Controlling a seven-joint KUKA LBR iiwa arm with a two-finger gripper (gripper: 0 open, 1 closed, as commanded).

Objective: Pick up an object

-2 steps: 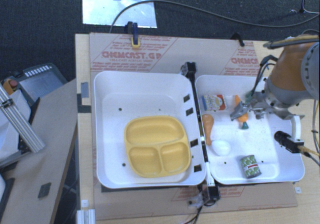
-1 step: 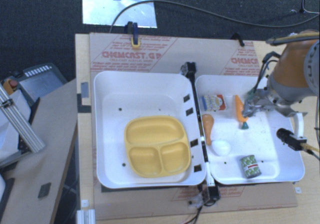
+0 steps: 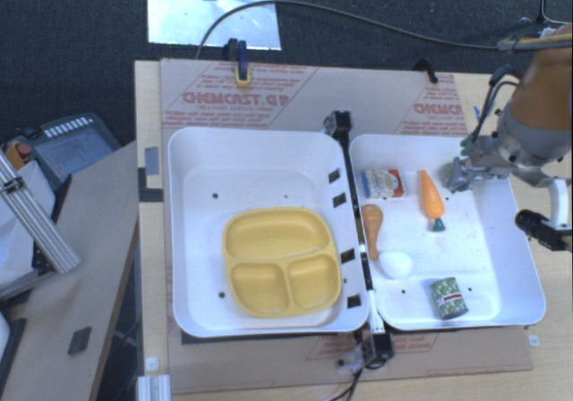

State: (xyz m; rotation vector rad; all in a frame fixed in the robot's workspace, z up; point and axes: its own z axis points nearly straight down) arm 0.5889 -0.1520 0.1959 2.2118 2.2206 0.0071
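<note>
Hovering beside the carrot, the claw is unreadable; I cannot tell its grip. Descending off-centre could nudge the carrot away.

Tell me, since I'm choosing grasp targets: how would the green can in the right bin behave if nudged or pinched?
The green can lies on its side, so it would probably roll when nudged. It looks rigid, likely keeping its shape when pinched. Its curved wall may slip from fingers.
</note>
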